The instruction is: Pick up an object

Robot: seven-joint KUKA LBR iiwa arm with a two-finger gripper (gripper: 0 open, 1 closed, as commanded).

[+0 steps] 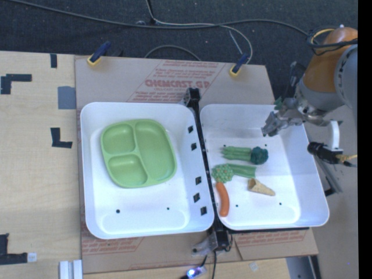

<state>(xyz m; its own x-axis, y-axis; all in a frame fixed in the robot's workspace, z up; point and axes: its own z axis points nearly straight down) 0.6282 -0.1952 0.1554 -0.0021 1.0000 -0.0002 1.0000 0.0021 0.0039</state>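
The right bin (302, 173) holds two green broccoli-like toys, one (245, 153) near the middle and another (231, 171) just below it. An orange carrot or sausage toy (222, 199) lies at the bin's left front, and a tan wedge (260, 186) lies to its right. My gripper (271, 127) hangs over the bin's far right part, above and right of the upper green toy, with nothing seen held. Its fingertips are small and dark against the bin.
The left bin (93, 173) holds a green divided plate (138, 153). A black divider with clips (200, 167) runs between the bins. Cables (192, 25) lie on the dark floor behind, and blue-yellow clamps (99, 52) (239, 65) pin the cardboard base.
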